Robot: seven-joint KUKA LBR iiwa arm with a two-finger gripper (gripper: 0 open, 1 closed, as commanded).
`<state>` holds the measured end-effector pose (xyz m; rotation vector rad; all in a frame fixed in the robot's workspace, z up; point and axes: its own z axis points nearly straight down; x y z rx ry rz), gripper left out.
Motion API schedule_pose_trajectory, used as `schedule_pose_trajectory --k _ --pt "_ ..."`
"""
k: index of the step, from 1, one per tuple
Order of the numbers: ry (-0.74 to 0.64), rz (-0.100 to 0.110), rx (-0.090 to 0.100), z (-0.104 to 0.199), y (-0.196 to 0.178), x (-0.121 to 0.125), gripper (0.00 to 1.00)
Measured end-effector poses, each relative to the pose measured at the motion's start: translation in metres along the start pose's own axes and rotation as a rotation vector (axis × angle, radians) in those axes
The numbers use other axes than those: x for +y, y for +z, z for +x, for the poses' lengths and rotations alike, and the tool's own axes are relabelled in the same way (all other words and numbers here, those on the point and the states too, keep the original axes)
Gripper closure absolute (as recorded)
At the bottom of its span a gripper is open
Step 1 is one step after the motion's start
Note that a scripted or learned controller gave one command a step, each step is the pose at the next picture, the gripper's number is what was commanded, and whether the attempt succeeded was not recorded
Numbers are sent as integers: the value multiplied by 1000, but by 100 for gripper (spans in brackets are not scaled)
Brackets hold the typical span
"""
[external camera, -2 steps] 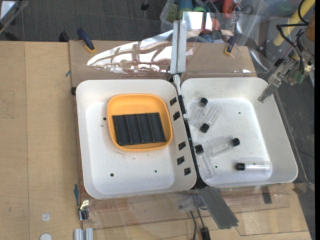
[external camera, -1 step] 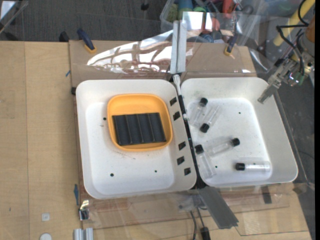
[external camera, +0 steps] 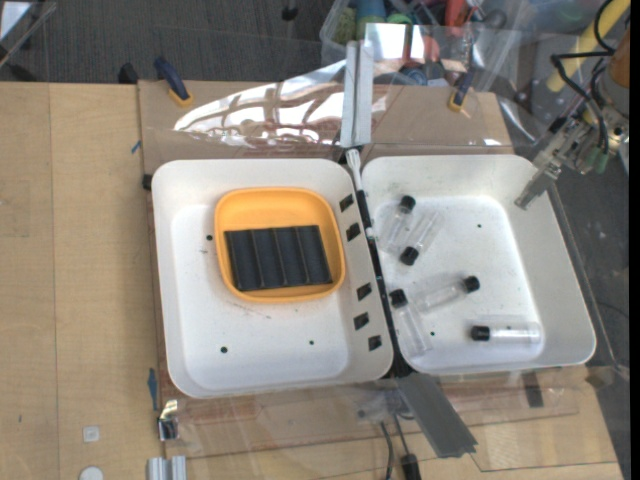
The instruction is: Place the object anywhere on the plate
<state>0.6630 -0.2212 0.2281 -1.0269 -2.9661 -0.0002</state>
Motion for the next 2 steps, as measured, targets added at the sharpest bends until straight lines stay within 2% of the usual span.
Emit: schedule_pose_trajectory --k 1,2 --pt "-160 -2 -3 4 -13 -4 0" --pt "-187 -1 -4 2 -10 -2 0"
